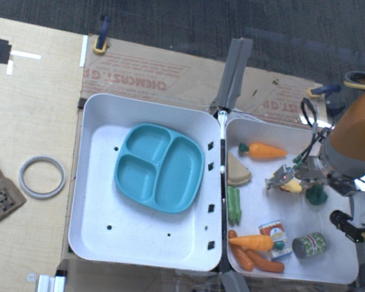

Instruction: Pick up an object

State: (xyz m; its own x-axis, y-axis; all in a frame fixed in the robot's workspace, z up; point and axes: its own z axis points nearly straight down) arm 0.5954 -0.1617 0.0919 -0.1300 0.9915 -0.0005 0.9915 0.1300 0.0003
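At the right of the frame, the gripper (281,180) hangs low inside the right bin (328,269), its metallic fingers pointing toward the bin's middle. Whether the jaws are spread or pressed together I cannot tell; the fingertips are small and blur into the bin floor. Nothing clearly sits between them, so no grasp can be claimed.

Just right of the fingers, touching or nearly so, lies a small yellow piece (293,186), and beside it a dark green toy (316,195), partly under the wrist. By my reading, the yellow piece is the likeliest target, since the gripper sits right against it, low enough for a pinch.

Further out, an orange toy carrot (267,151) lies above and left of the gripper, apart from it. Along the bin's left wall are a tan wedge-shaped piece (237,172) and, below it, a green bean-like toy (233,205). In the lower part of the bin cluster a second carrot (251,241), a reddish sausage-like pair (253,260), a small red-and-white packet (273,229) and a green can (310,245) on its side. None of these crowd the fingers; only the green toy sits close enough to be nudged.

The left bin (92,182) holds a teal divided plate (161,168). A tape ring (42,175) rests on the bench at the left.
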